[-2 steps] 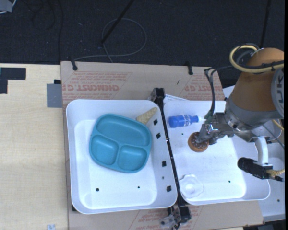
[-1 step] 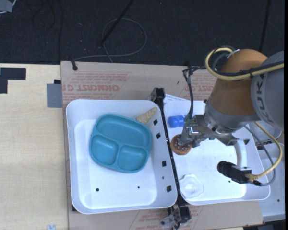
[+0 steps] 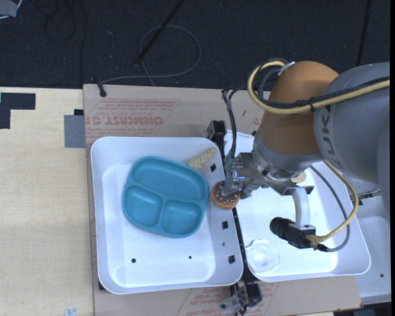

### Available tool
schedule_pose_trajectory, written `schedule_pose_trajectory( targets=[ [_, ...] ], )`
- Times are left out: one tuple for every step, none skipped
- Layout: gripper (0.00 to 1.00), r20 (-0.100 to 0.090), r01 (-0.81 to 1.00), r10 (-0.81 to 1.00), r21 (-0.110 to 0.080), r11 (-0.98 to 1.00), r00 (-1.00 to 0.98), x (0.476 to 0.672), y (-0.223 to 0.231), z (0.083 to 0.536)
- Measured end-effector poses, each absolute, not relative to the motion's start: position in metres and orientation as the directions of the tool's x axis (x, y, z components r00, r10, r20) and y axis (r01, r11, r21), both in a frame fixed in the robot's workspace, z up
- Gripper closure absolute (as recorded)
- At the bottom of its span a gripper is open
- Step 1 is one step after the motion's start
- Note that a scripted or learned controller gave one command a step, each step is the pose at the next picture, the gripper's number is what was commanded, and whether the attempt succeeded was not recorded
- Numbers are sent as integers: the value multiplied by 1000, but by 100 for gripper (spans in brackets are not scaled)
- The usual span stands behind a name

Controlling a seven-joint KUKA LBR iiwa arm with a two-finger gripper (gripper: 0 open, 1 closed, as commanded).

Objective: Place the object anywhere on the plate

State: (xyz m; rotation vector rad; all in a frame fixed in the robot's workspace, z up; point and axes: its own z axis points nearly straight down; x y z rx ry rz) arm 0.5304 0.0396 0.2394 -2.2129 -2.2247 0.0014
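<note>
Brown, round object (image 3: 224,195) looks grasped by the fingers (image 3: 232,184); carry it left, release squarely over the blue plate (image 3: 164,196).

the grey arm (image 3: 355,120) reaches in from the right, bulking large in the frame; its orange band (image 3: 296,87) sits above the wrist, looped by a yellow cable; the wrist tips down and leftward; the gripper (image 3: 229,188) hangs low at the arm's left end; a round brown object (image 3: 224,197) sits at its fingertips, though whether it is gripped is unclear
</note>
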Motion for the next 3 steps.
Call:
schedule_pose_trajectory(
  targets=[
    [100, 1, 1000, 1000, -5, 4, -4, 519, 86, 233],
    [100, 1, 1000, 1000, -5, 5, -5, 526, 141, 217],
    [0, -1, 1000, 1000, -4, 2, -2, 526, 139, 218]
  ],
)
